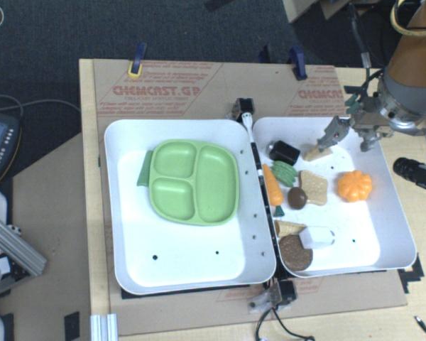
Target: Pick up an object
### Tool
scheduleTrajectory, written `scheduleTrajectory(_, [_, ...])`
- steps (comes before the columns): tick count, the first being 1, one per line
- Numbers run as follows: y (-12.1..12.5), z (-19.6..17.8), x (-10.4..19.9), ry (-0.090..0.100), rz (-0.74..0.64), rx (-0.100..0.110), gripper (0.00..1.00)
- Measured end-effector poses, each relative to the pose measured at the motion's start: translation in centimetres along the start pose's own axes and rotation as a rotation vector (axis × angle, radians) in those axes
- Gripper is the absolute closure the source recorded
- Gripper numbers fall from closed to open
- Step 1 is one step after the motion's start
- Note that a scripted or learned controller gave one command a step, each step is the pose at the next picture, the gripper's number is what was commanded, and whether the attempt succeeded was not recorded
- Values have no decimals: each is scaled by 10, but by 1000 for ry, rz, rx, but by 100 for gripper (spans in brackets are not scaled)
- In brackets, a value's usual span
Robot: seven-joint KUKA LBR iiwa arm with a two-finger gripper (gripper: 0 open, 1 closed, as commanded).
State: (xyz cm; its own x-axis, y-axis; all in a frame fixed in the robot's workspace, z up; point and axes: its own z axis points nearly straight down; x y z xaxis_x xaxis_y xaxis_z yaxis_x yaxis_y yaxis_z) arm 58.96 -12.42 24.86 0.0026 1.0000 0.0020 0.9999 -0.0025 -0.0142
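The arm (412,69) reaches in over the far right corner of the surface (199,84), and its jaws hang above the far part of the right bin (390,212), spread wide with nothing between them. One finger (331,135) slants down toward the bin's far middle, and the other finger (369,139) sits nearer the bin's right wall; the midpoint of the gripper (350,137) is over bare white floor. The nearest things lie just below and to the side: a small tan piece (312,155) touching or almost touching the tip of the left-hand finger, and a black block (284,151) further toward the bin's left wall. An orange pumpkin (354,185) sits closer to the near side than the jaws, apart from them. Along the left wall of that bin lie a carrot (272,184), a green leafy piece (285,172), a brown ball (297,198) and a cracker (314,187). In the near left corner are a round brown cookie (295,251) and a white piece (318,237). The left bin (128,247) carries a green divided plate (195,182) in its middle.
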Motion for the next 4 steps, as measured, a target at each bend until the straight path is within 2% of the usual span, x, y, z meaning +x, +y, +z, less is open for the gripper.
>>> scheduleTrajectory(1, [2,-7,0,-2,-3,-13,0])
scheduleTrajectory(2, [-5,54,0,0,-2,-7,0])
scheduleTrajectory(4, [-2,167,-2,-1,-2,-8,0])
